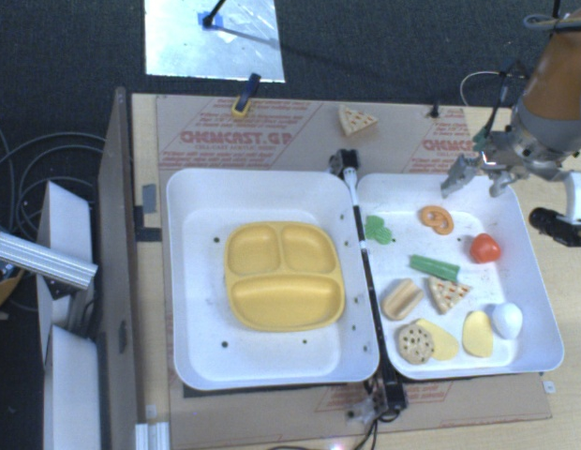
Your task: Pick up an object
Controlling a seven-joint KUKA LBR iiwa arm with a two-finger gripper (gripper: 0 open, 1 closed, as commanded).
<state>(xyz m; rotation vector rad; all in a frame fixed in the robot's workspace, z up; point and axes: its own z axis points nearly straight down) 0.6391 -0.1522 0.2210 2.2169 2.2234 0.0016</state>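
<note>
Claw (478, 172) spread wide and holding nothing, hovering over right bin's (543, 279) far edge, pretzel (437, 218) and tomato (485, 247) nearby below

Grey arm (553, 92) reaching from right, tool (478, 178) fingers spread apart

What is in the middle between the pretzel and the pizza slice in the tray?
In the camera view, the green bean lies between the pretzel and the pizza slice in the right bin.
</note>
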